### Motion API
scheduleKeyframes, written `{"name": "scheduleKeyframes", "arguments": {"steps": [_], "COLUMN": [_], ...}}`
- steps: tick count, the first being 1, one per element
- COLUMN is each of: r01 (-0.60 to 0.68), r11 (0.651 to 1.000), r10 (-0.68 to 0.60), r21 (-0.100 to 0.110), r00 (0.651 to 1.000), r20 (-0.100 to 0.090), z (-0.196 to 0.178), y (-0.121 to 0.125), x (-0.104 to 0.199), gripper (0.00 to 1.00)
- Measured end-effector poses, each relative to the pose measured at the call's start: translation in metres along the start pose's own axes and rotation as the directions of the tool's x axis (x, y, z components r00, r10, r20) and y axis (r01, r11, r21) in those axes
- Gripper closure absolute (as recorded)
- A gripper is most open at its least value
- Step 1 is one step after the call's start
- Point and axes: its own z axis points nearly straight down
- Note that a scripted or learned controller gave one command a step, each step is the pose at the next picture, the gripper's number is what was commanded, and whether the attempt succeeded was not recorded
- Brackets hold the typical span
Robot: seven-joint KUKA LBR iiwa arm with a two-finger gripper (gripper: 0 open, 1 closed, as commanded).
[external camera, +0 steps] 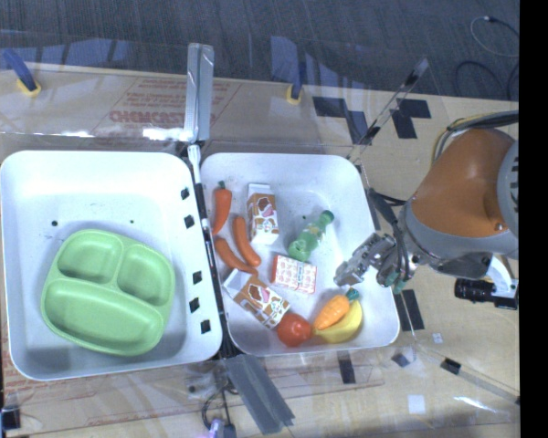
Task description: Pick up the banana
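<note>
Right now your claw (365, 265) hangs over the right bin's (347, 173) right side, just above the banana (346, 328); you cannot tell how it is set. You'll find the banana in that bin's near right corner, with a small carrot (331, 312) lying on it and a tomato (294, 329) touching its left end. Close by lie a green bottle (310, 236), cartons (263, 213) and two sausages (232, 241). A green divided plate (108, 290) sits in the left bin (18, 245).
</note>
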Motion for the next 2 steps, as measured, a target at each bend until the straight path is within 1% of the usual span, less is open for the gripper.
{"name": "scheduleKeyframes", "arguments": {"steps": [1,2], "r01": [0.115,0.493], "r11": [0.993,0.870], "r10": [-0.115,-0.493], "r21": [0.000,0.000], "r00": [0.993,0.870], "r20": [-0.006,0.000], "z": [0.087,0.006], "y": [0.048,0.041], "x": [0.046,-0.039], "gripper": [1.00,1.00]}}
